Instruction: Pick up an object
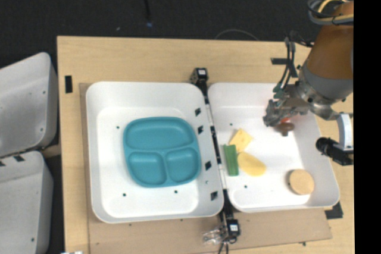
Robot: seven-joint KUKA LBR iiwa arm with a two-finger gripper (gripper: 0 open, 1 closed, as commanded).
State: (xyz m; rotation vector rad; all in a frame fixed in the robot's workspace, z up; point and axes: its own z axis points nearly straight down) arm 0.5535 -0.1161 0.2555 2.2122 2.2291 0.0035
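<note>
The right bin [309, 202] holds four loose things. A pale yellow wedge [241, 139] lies near the middle of its floor. Just below it sits a rounder, deeper yellow piece [252, 165], touching a green bar [231, 159] that lies along the bin's left wall. A tan disc [301, 181] rests near the front right corner, well apart from the rest.

The gripper [281, 119] is over the back half of this bin, towards its right side. The yellow wedge is the nearest thing, to its front left and clear of it. A small reddish-brown bit shows at the tip. I cannot tell what it is, nor how the gripper is set.

The left bin [98, 128] carries a teal tray [161, 149] with three compartments at its centre.
</note>
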